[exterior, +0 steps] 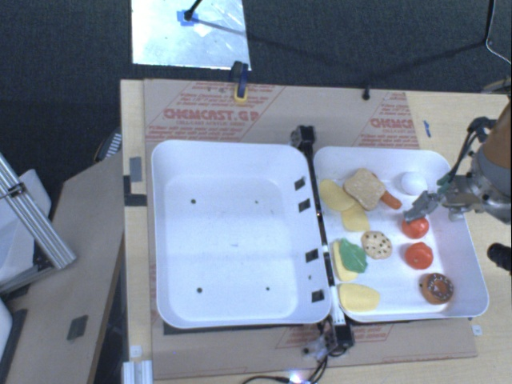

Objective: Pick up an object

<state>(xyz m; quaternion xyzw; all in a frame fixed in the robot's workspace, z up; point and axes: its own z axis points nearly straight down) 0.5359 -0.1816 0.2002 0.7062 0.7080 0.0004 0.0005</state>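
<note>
A single camera is fixed above the bench (200,98) and looks down on it at a slant, from far enough back that both white bins fit whole in the frame. The left bin (172,214) sits near the middle of the picture and the right bin (464,250) toward the right side, its far corner close to the frame's edge. The bench's back edge runs across the upper part of the picture, with dark floor (64,30) beyond it. The arm (492,174) enters from the right side of the frame. Some floor and a neighbouring surface show at the left.
</note>
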